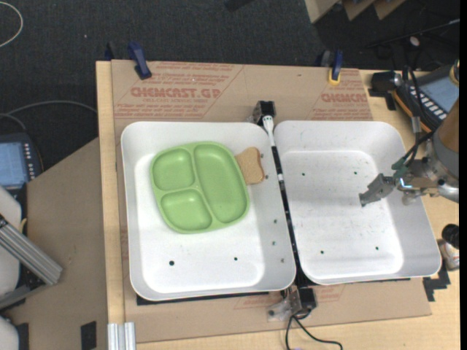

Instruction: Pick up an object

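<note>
A green three-compartment plate (201, 187) lies in the left bin (146, 254), toward its back half. A small tan, toast-like piece (251, 165) rests against the plate's right rim, near the wall between the bins. My gripper (374, 192) hovers over the right side of the right bin (343, 261), with its grey fingertips pointing left. Nothing shows between or under them. The wrist and cables come in from the right edge.
The two white bins sit side by side on a cardboard sheet (182, 90) clamped at the back by a blue clip (139, 60) and a yellow-blue clip (336, 68). A small black fixture (264, 111) stands at the back between the bins.
</note>
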